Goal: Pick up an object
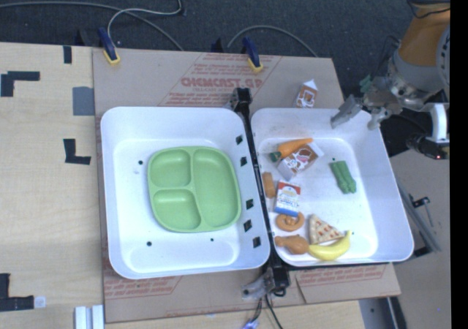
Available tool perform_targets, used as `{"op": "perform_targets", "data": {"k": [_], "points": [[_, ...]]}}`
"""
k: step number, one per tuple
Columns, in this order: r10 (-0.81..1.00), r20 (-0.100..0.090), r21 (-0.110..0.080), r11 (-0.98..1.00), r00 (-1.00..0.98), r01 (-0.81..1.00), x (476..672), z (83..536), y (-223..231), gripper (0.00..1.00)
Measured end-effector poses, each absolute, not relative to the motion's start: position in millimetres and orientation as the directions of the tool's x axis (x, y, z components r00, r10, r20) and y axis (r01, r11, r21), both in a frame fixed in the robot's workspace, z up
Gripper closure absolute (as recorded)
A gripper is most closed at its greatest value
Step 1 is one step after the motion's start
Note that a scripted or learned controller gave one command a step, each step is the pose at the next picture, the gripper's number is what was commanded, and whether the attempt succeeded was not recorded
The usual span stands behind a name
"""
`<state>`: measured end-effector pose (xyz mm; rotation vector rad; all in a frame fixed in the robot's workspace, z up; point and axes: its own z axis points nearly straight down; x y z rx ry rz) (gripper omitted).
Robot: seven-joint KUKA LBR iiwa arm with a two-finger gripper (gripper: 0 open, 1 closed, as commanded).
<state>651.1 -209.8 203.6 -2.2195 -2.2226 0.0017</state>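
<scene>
Fingers (pixel 345 115) of the gripper (pixel 360 113) are spread apart and grasp nothing; they hang over the far right corner of the right bin (pixel 386 174). From them the toys lie below and to the left. Going left to right: the carrot (pixel 292 148), lying across the bin, the small carton (pixel 288 199), the banana (pixel 329 248) at the near edge, and the green block (pixel 342 176). I judge the green block nearest, with its long axis running almost from far to near

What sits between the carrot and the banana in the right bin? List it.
In the camera view, between carrot and banana: a brown packet, a small carton, a pretzel.
</scene>
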Motion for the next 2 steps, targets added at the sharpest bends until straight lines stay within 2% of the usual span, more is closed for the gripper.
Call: {"op": "perform_targets", "data": {"k": [1, 2], "points": [[1.000, 0.001, -0.003, 0.002, -0.002, 1.000, 648.7, 139.4, -159.2, 0.00], [1.000, -0.002, 0.001, 0.003, -0.003, 1.000, 669.0, 85.7, -107.9, 0.00]]}}
